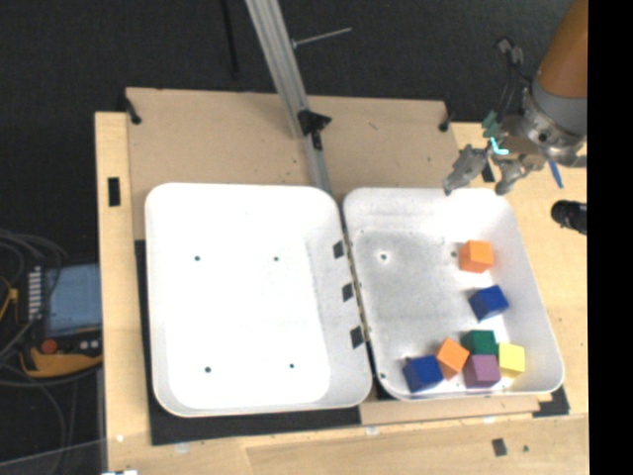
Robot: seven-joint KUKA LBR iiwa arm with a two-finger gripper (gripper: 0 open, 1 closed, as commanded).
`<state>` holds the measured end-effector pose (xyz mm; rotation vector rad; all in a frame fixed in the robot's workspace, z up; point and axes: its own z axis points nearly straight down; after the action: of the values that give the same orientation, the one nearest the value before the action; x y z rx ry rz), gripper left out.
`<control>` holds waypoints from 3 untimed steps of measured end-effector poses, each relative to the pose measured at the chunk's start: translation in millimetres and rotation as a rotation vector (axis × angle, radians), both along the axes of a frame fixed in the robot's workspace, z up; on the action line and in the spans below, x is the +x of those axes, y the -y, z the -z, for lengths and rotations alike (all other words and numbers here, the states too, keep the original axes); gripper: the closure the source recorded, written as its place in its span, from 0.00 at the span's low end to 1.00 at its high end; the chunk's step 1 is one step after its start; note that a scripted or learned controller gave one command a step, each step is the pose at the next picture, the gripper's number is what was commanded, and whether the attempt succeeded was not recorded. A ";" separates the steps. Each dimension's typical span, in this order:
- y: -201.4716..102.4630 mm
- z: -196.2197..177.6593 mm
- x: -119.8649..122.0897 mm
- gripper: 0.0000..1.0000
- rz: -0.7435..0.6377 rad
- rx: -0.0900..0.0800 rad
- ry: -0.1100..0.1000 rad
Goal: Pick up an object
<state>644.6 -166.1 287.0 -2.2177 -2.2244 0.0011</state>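
The gripper (484, 171) hangs over the right bin's (415, 216) far right corner, fingers spread apart with nothing between them. The orange cube (476, 255) lies just below it, apart from it. 6 more blocks lie nearer: 2 blue, 1 orange, green, purple, yellow

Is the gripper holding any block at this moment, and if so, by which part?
Nothing is held. The gripper is at the right bin's far edge, its fingers spread with no block between them.
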 end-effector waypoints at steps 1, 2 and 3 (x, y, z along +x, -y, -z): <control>0.7 -1.1 0.2 0.00 -0.001 -0.003 0.001; 2.5 61.4 -4.2 0.00 0.004 -0.002 -0.004; -1.2 114.4 -14.1 0.00 0.006 -0.002 -0.004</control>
<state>630.6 -164.9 172.6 -2.2237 -2.2168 0.0073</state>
